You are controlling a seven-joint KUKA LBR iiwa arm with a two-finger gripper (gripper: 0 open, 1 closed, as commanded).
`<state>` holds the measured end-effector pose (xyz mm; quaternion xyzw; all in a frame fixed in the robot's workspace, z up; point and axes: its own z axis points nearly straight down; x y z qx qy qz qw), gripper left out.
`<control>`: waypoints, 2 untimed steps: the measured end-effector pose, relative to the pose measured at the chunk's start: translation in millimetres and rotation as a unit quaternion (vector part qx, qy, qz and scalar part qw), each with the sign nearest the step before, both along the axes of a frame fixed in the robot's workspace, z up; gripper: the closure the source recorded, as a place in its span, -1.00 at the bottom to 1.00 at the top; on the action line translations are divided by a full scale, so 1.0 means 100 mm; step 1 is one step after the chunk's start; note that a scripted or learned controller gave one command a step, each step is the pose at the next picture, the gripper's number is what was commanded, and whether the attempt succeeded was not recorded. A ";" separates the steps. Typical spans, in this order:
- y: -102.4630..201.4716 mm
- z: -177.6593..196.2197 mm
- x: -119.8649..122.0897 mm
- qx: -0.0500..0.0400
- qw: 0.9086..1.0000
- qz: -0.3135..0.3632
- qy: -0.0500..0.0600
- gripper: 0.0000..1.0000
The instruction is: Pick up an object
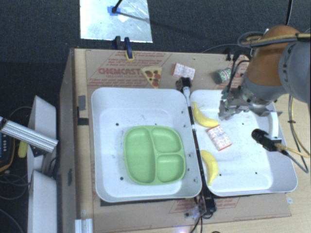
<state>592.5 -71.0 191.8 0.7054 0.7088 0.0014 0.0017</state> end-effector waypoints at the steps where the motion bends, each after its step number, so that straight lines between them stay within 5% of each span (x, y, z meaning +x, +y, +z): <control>1: 0.00 -0.01 0.00 0.000 1.000 0.000 0.001 -1.00; 2: -0.17 -1.08 0.06 0.000 1.000 -0.002 0.002 -1.00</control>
